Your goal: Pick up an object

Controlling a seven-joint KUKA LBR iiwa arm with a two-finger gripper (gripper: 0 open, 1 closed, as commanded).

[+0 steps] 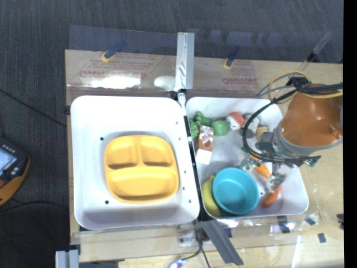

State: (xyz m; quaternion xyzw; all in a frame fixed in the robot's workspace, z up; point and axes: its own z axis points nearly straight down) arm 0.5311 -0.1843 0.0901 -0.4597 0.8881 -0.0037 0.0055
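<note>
Single arm reaching in from the right over the right bin. The jaws hang low near the bin's right side; whether they stand wide or narrow cannot be told. Candidate objects lie close: an orange carrot-like piece just below the jaws, long axis slanting, and a teal bowl to their left, overlapping a yellow item. A small carton and green toy lie farther left. The left bin holds a yellow divided tray. No writing is legible.
</note>
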